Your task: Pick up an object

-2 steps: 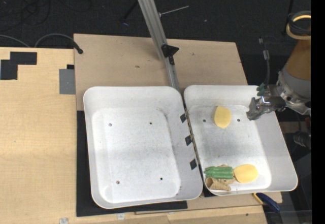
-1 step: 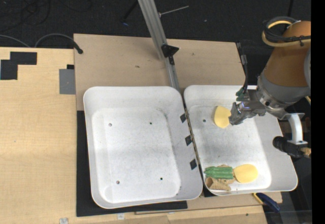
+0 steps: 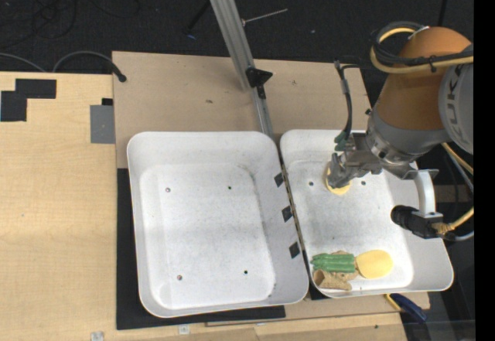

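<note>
My gripper (image 3: 339, 175) hangs low over the upper middle of the right bin (image 3: 402, 231), reaching in from the right under the orange-banded wrist. A small pale yellow object (image 3: 339, 189) peeks out directly beneath its tip, mostly hidden by the gripper; I cannot tell whether it is gripped. At the bin's front edge lie a green ridged object (image 3: 334, 261), a round yellow object (image 3: 375, 263) to its right, and a tan piece (image 3: 335, 280) just below the green one.
The left bin (image 3: 155, 177) sits alongside, sharing a clipped rim with the right one. A slanted aluminium rail (image 3: 232, 30) rises behind the bins. A black cable fitting (image 3: 414, 219) juts out of the arm over the right bin's right side.
</note>
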### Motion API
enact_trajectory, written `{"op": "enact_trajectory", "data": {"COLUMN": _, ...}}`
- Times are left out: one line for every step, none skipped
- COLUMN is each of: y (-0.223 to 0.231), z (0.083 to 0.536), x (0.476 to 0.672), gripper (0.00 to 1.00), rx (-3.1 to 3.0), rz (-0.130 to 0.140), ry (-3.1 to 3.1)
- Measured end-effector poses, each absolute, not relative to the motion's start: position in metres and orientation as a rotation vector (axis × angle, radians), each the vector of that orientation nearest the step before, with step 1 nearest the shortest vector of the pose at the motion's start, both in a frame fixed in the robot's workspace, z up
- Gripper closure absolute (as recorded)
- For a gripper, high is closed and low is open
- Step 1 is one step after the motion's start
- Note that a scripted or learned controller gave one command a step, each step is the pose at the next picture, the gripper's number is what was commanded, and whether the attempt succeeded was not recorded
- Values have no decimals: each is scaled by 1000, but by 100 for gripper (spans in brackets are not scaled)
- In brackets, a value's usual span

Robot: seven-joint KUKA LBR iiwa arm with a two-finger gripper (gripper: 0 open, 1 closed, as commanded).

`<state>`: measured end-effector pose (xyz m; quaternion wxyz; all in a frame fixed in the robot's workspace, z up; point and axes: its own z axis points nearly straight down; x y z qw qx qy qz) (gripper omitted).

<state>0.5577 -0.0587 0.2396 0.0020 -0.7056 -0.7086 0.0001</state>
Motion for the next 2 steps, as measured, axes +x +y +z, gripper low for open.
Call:
{"op": "enact_trajectory", "data": {"y": -13, "z": 231, "x": 561, "gripper": 100, "rx": -2214, "rz": 4, "ry": -2221}}
{"op": "enact_trajectory", "data": {"y": 41, "z": 239, "x": 563, "gripper": 100, "rx": -2213, "rz": 1, "ry": -2224}}
